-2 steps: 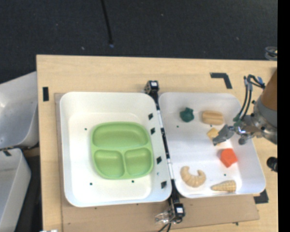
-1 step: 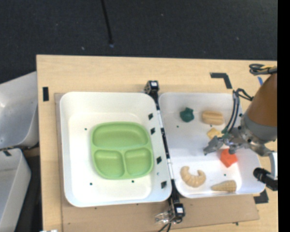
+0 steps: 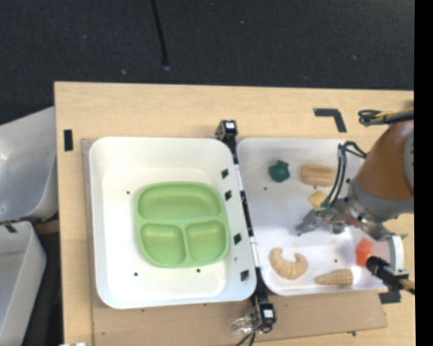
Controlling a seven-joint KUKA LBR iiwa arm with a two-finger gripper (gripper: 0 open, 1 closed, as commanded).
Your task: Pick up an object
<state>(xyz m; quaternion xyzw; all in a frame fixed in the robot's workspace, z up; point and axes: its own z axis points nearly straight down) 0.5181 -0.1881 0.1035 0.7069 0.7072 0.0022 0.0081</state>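
On my left sits the green tray; right bin holds croissant, cone, bun. My pincer hovers just above the croissant, grip state I cannot tell. I'd centre over it, then descend straight

Bench: pale wood-look, matt. Both bins: smooth white plastic, slight sheen. Green tray: smooth matt plastic. Croissant: ridged, dull tan. Arm: glossy orange shell.
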